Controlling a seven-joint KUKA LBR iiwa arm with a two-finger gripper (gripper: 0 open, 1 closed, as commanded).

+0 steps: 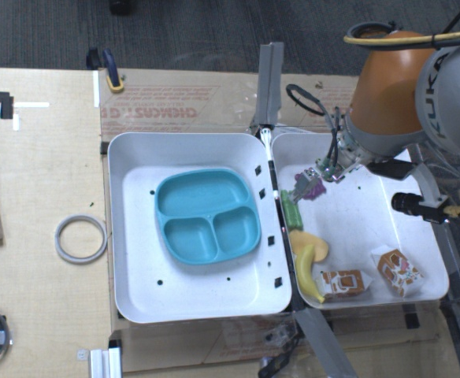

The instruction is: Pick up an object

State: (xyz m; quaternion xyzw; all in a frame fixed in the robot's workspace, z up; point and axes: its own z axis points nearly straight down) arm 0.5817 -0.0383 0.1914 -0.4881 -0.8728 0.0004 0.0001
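the gripper (pixel 330 168) hangs low over the upper left part of the right bin (pixel 419 246), its small metallic fingertips pointing down toward a purple object (pixel 309 185) that lies just beside and below them; whether the fingers are parted, closed or grasping anything cannot be made out at this size, and the purple thing looks to be on the bin floor, not lifted. that piece looks soft-edged and lumpy, plastic or rubbery. a green object (pixel 292 213), narrow and dull, lies against the bin's left wall just below it. further down sits a banana (pixel 309 262), smooth, curved, yellow with a pale end, likely toy plastic. beside it lies a small printed carton (pixel 343 283), flat and boxy, and well apart to the right another carton (pixel 397 271), tilted. the loose scatter suits picking any one; the purple piece seems the target. the left bin (pixel 127 235) holds a glossy teal divided plate (pixel 208 216) with three compartments. on the bench a grey ring (pixel 81 238) lies flat.
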